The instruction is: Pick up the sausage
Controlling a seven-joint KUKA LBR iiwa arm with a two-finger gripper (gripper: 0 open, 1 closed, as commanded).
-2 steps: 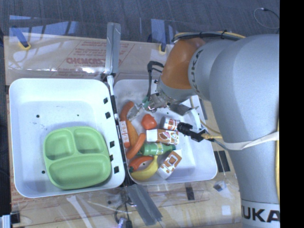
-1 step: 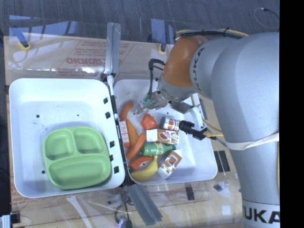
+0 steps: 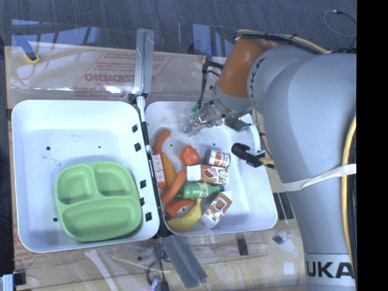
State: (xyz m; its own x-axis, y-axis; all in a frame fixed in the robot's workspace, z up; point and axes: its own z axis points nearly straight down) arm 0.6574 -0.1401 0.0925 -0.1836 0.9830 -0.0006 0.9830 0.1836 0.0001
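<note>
claw [image 3: 200, 121]: aperture can't be told, nothing seen held | sausage [image 3: 160, 140]: just below-left of claw, against bin wall [image 3: 143, 139] | risk: wall blocks finger, or neighbouring carrot [image 3: 172, 187] grabbed instead

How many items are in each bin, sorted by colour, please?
Green: 2, the divided plate in the left bin and the bottle in the right bin
Orange or red: 4
Yellow: 1
White or brown printed packs: 3
Total: 10; the heap overlaps, so this is approximate.

Bright, even light; mild blur
</note>
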